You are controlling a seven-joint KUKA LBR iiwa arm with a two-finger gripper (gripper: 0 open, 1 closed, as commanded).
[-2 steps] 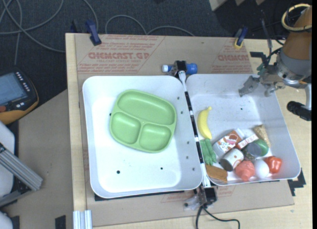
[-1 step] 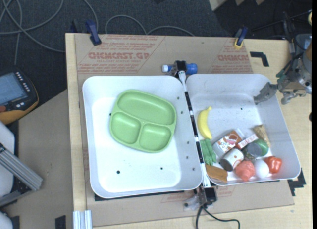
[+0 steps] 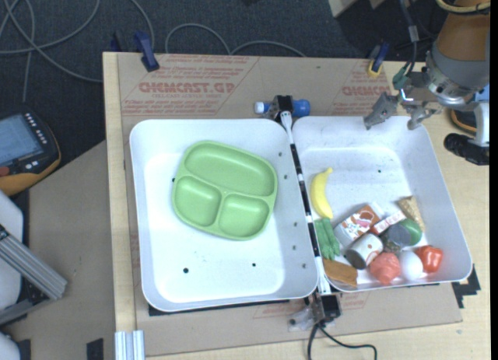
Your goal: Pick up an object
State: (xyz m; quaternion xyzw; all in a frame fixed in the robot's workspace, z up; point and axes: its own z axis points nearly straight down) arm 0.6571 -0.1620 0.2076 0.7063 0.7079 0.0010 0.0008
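Observation:
My gripper [image 3: 399, 114] hangs over the far rim of the right bin [image 3: 366, 152], open, with nothing between its two grey fingers. Well below it in that bin lie a yellow banana [image 3: 320, 193], a red and white carton [image 3: 359, 224], a dark can [image 3: 364, 251], a green vegetable [image 3: 327, 240], a red tomato [image 3: 430, 257], an orange-red fruit [image 3: 384, 267] and a brown piece [image 3: 340, 273]. They crowd the bin's near right corner, apart from the gripper.
The left bin [image 3: 156, 257] holds a green three-compartment plate [image 3: 225, 190]. Blue clamps [image 3: 145, 50] sit on the cardboard at the back. A clip [image 3: 282, 106] joins the bins at their far edge. Cables lie on the floor behind.

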